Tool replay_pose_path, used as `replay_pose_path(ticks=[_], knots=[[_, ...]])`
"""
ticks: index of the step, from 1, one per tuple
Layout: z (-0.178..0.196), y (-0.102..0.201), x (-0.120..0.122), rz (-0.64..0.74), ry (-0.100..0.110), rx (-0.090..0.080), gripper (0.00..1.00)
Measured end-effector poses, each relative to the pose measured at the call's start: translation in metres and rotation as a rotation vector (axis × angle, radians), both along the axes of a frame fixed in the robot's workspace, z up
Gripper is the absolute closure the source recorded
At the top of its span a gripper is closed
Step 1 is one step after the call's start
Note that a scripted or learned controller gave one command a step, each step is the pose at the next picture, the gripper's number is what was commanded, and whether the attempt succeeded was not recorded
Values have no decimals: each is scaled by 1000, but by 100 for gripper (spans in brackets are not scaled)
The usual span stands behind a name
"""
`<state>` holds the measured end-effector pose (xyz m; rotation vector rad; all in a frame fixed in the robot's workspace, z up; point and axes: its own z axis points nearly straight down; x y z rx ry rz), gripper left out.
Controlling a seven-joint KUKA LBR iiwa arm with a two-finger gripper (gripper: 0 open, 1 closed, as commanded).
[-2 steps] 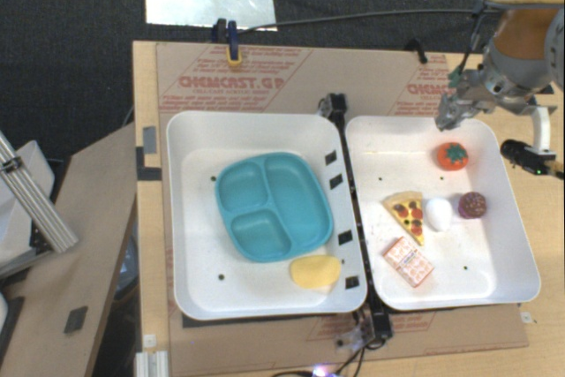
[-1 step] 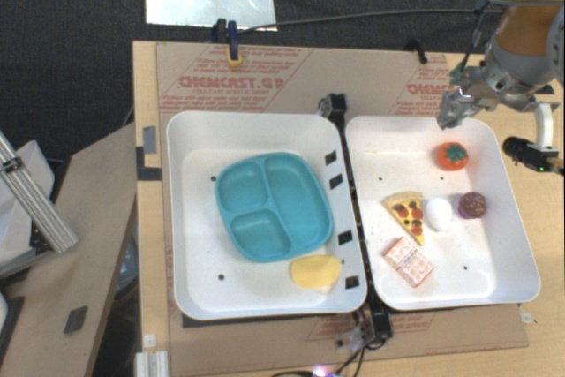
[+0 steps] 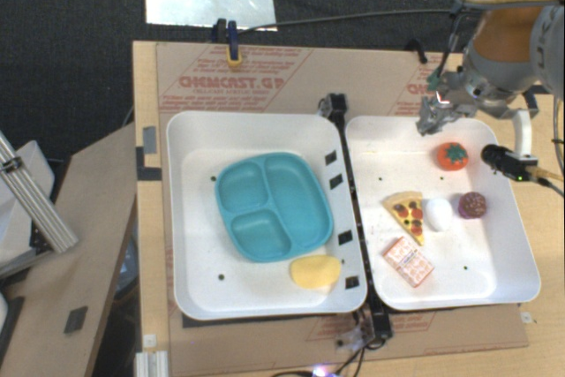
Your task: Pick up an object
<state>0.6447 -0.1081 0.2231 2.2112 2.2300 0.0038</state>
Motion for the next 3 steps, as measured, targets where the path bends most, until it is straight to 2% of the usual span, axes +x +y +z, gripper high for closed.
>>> replay_pose_path(ticks=[2, 3], knots=[[-10, 108, -25, 1, 3, 2, 100], [-4, 153, -57, 0, 4, 1, 100]])
